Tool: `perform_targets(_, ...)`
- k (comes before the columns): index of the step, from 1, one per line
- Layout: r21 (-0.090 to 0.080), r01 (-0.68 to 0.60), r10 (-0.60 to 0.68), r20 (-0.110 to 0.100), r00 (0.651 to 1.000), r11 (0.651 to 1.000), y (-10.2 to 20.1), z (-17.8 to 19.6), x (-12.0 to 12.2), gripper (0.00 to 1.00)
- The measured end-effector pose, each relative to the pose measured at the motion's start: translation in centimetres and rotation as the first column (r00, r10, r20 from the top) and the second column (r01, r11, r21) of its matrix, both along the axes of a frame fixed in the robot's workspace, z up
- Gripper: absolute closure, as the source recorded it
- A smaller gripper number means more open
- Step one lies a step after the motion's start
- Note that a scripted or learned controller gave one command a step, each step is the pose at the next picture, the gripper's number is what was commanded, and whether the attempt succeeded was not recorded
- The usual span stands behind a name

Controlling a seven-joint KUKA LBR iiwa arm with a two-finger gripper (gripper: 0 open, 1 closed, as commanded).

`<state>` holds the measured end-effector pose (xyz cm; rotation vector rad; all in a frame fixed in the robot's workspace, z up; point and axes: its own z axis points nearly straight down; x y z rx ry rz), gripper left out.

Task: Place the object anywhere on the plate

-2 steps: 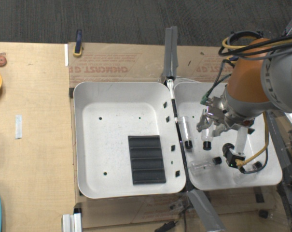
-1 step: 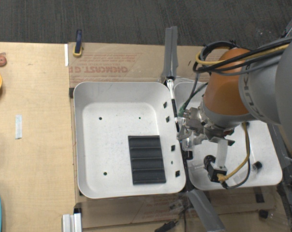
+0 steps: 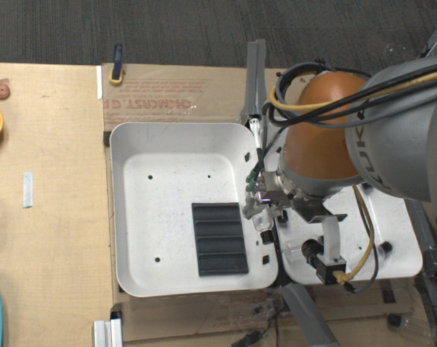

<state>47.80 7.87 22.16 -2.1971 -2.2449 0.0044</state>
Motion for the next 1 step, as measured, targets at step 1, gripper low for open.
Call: perform_targets(1,0.001,-0.462,0.462,0.000,0.887,0.887,5.42,3.01,-0.01,1.00)
